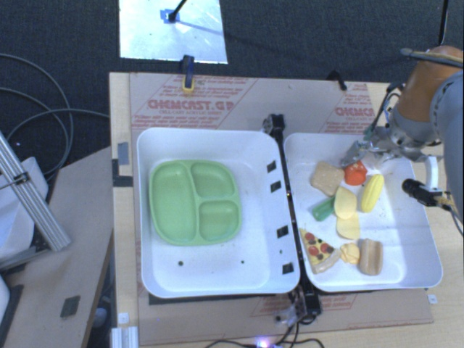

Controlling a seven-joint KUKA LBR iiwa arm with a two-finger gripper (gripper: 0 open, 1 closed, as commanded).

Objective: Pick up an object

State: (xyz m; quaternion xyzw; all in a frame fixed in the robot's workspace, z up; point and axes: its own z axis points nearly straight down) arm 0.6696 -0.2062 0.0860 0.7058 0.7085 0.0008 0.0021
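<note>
The gripper [360,153] hangs low at the right bin [417,267]'s far side, likely lined up on the tomato [355,173] just below it; whether it is open I cannot tell. Bread [328,177] and corn [373,192] crowd either side of the tomato, leaving little room.

Smooth white plastic bins [217,281], a matt green plastic tray [194,201]
</note>
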